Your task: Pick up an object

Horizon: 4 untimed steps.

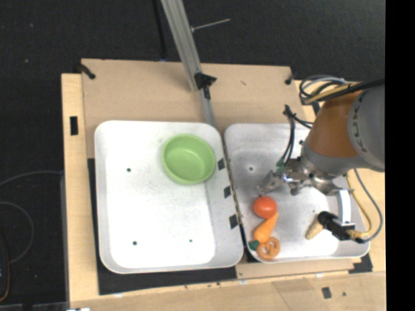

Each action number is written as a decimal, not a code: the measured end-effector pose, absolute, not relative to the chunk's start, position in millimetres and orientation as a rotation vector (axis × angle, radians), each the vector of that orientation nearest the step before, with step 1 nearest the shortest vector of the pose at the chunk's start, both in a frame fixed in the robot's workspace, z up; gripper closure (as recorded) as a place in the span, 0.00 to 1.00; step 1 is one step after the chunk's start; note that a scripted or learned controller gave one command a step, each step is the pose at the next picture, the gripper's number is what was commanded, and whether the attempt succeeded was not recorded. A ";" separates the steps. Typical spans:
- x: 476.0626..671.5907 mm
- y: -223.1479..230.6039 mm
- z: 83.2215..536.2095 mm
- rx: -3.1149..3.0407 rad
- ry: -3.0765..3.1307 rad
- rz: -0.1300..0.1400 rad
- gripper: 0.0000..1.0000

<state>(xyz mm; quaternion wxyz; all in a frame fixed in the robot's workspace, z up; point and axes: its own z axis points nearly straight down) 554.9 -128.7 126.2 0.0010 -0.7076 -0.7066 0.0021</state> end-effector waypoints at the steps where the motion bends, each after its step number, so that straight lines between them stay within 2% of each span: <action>1: 554.6 -130.3 99.6 -2.224 -2.219 0.004 0.00; 2: 556.0 -130.5 111.8 -2.231 -2.216 -0.003 1.00; 4: 563.3 -137.8 227.9 -2.223 -2.229 -0.006 1.00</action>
